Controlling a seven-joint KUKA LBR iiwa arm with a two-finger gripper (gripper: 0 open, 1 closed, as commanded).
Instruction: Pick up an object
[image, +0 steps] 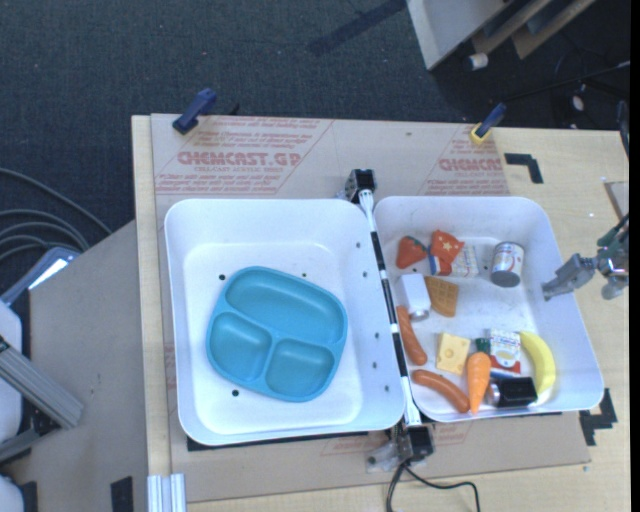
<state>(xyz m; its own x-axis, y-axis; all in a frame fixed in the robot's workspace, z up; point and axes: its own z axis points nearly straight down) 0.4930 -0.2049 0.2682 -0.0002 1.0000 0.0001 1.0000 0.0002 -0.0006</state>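
The right white bin (530, 215) holds the loose objects. At its back lie a red piece (410, 252), a small red-and-white bottle (450, 256) and a silver can (507, 264). Further forward are a white block (415, 295), a brown cracker (443, 296), two sausages (411, 337) (440, 388), a yellow cheese wedge (452, 352), a carrot (478, 378), a banana (540, 362), a small packet (505, 347) and a black item (515, 391). My gripper (590, 272) hangs at the bin's right rim, right of the can, with nothing seen in it.
The left white bin (190, 230) holds a blue three-compartment tray (275, 333). Black clamps (360, 184) (412, 440) join the bins along the middle. Blue and yellow clips (193, 110) (487, 122) pin the cardboard base. Cables lie on the floor at left.
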